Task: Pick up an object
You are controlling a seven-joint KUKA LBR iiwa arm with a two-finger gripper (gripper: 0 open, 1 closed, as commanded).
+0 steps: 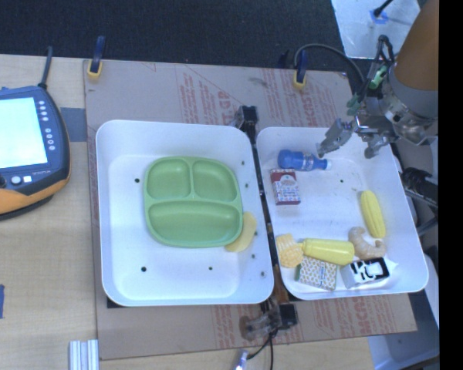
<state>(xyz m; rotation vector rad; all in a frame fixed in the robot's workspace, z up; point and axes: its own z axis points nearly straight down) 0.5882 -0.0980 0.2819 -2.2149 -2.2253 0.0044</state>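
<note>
At the near edge of the right bin [413, 230] lies a crowded row: a black-and-white printed card [368, 270], a patterned packet [318, 273], a yellow corn cob [290, 249], a yellow squash-like toy [329, 249] and a beige knobbly piece [367, 243], several of them touching. Just beyond, a yellow banana-like piece [372, 213] lies alone on bare white floor, and a small red-and-white box [286, 187] sits near the bin's left wall. In the left bin [116, 206] rests a green divided plate [192, 201] with a pale yellow piece [244, 233] tucked against its right rim. Farther back in the right bin, a blue bottle [299, 160] lies on its side. The gripper [353, 140] hangs over that far end with its two fingers spread wide and nothing between them, one fingertip just beside the bottle's cap end. The bottle looks the likeliest target; a clean pick would probably call for shifting left so that the fingers straddle its body across the narrow width before descending, since a round bottle could roll off a glancing touch. A teach pendant [19, 149] sits at the far left of the bench.
</note>
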